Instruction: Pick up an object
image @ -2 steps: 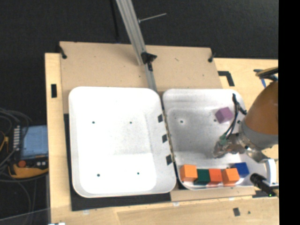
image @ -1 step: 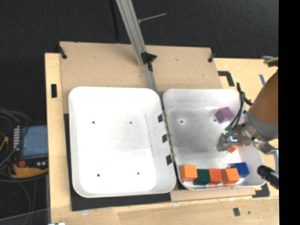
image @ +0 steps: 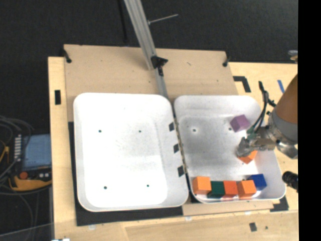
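**Gripper low over an orange block in the right bin**

Nearest me, below my gripper, a row of blocks lines the right bin front wall. An orange block sits just under the gripper; I cannot tell any grasp. Beyond it, just up-left, lies a purple block.

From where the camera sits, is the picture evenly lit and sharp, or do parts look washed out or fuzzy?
In the camera view, the left bin is lit so brightly that its floor looks almost featureless; the right bin shows grey mottling; the purple block and the row of blocks at the near wall are soft-edged; the gripper looks slightly blurred; the floor around the bench is very dark.
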Robot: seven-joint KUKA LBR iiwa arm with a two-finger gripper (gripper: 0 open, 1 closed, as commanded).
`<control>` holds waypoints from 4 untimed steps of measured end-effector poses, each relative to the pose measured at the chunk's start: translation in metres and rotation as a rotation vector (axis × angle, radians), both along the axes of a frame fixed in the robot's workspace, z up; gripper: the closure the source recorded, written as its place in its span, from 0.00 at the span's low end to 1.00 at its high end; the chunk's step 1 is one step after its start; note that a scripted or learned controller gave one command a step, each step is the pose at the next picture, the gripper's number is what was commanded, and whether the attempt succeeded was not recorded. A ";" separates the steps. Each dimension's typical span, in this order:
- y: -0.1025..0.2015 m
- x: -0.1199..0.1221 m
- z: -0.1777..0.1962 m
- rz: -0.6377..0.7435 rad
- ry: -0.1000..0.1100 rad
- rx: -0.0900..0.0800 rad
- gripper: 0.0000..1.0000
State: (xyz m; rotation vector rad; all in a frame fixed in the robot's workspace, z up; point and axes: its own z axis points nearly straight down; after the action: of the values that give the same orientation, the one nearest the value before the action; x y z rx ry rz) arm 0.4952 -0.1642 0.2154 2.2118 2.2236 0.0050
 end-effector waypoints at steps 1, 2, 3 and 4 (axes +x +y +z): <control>0.050 0.028 -0.007 0.003 0.004 0.002 1.00; 0.090 0.052 0.005 0.003 0.003 0.002 1.00; 0.138 0.068 0.003 0.003 0.003 0.003 1.00; 0.182 0.096 0.018 0.002 0.002 0.003 1.00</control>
State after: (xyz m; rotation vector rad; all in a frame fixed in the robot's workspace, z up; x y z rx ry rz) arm 0.5914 0.0178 0.2329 2.2117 2.2288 0.0060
